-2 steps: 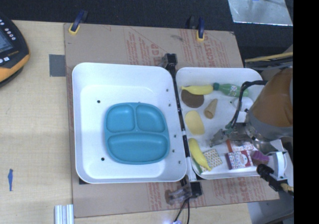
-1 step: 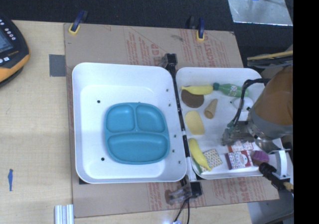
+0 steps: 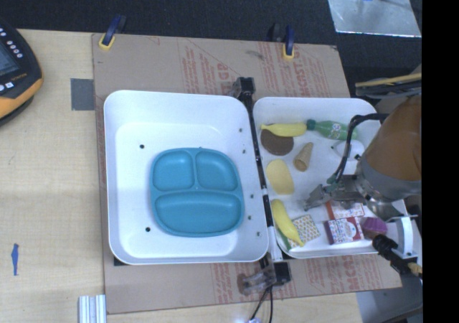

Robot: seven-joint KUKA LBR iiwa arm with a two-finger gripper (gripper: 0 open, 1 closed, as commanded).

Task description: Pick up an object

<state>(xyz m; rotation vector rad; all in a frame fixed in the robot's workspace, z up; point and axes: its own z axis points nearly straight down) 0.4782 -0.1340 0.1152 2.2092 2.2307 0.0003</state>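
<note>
The gripper [image 3: 320, 197] hangs low over the right bin [image 3: 315, 105], its fingers apart and holding nothing. The pale yellow block [image 3: 280, 176] beside it looks light and soft; I would grasp it across its narrow sides

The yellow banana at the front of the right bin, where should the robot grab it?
Probably across the middle of the banana, coming straight down. It lies flat and long beside the bin wall, so the narrow width fits the end effector best, fingers spanning its short sides.

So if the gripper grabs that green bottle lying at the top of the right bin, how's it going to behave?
The green bottle lies on its side, so a nudge would probably roll it. It looks like smooth, small plastic: likely light, perhaps slippery between fingers. The yellow banana at its cap end might block a push that way.
</note>
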